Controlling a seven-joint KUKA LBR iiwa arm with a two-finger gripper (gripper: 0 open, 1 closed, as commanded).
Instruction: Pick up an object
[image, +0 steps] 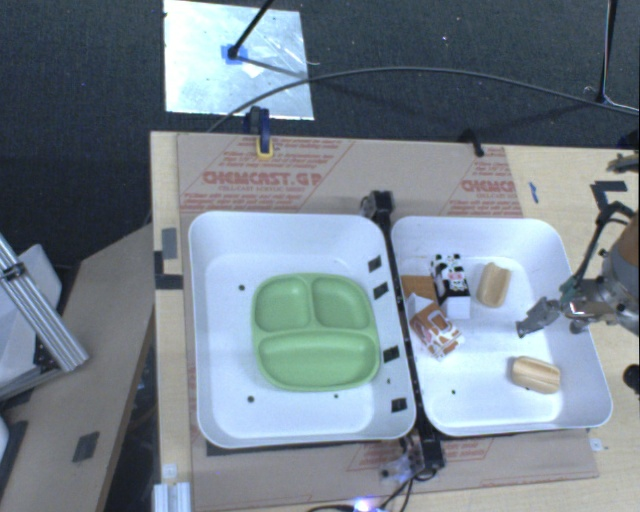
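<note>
The right bin (575, 262) holds several small objects. A black-and-white cow-patterned carton (450, 276) stands near its middle, with a tan bread piece (492, 284) just to its right. A brown-and-white packet (436, 331) lies close to the bin's left wall. A tan bread roll (536, 374) rests toward the front right. My gripper (530, 321) reaches in from the right edge and hovers over the bin between the bread piece and the roll. It is apart from both, and nothing shows in it.
The left bin (215, 300) carries a green divided plate (316, 331). Black clips (388, 352) line the seam between the bins. A clamp (262, 130) sits at the bench's back edge, and cables run across the dark floor behind.
</note>
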